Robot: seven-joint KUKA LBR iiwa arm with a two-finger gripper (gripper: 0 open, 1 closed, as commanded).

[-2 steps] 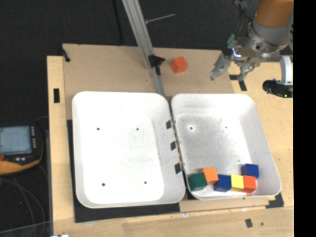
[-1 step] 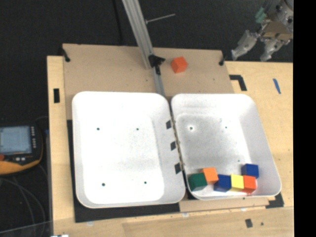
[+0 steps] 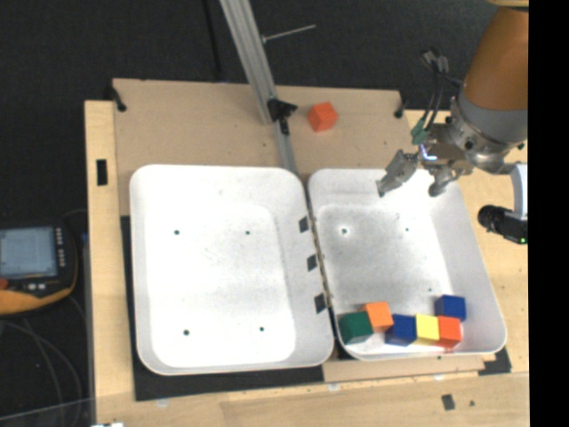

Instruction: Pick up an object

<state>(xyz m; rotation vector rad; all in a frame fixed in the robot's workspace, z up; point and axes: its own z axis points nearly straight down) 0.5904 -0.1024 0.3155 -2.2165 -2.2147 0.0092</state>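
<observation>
The pincer (image 3: 416, 178) is hanging released, its two fingers spread apart with nothing between them, above the far edge of the right bin (image 3: 471, 238). The blocks are sitting well apart from it, crowded along the near wall: green block (image 3: 356, 326), orange block (image 3: 380, 315), blue, yellow. A stray orange cube (image 3: 323, 116) is lying on the bench (image 3: 196, 123) outside both bins, probably out of play.

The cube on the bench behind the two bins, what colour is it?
Orange: the cube shows in the camera view.
</observation>
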